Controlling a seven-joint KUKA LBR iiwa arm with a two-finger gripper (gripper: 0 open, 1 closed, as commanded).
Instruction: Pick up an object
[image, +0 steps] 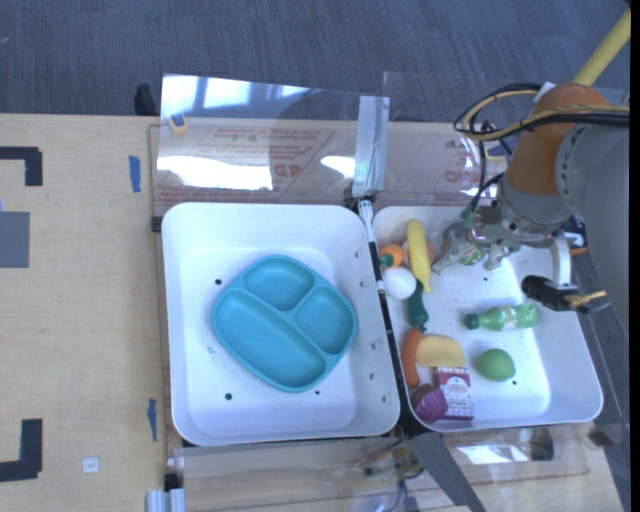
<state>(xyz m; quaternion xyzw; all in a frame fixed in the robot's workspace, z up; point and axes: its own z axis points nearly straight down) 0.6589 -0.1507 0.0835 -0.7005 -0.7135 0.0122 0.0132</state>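
You're in the approach: the gripper (478, 243) hangs over the far part of the right bin (570, 400), and whether it's open or closed I can't tell. Nothing is held. The yellow banana (418, 256) lies just left of it, slim and slanted; next comes lowering squarely onto it.
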